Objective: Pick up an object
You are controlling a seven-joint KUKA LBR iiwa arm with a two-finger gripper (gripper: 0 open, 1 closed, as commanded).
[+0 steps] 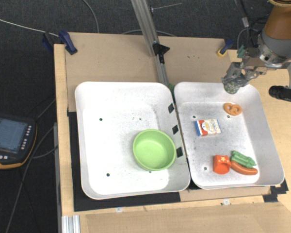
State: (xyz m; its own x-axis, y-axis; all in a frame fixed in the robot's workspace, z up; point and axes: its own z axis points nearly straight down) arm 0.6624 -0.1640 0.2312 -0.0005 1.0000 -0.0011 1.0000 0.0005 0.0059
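Two white bins (87, 106) side by side on one bench (111, 57), one green bowl (154, 150), one pretzel (232, 109), one small red-and-blue carton (207, 127), one orange-red toy piece (221, 164), one green-topped toy vegetable (243, 162)

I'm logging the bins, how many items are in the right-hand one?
4: a pretzel near the back, a small carton mid-bin, an orange piece and a carrot-like toy at the front.

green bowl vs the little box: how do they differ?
The green bowl is round, plain and open-topped; the box is rectangular, white with red and blue print. The bowl is clearly the larger. The bowl sits in the left bin, the box in the right bin. Both rest on the bin floors, apart from the gripper.
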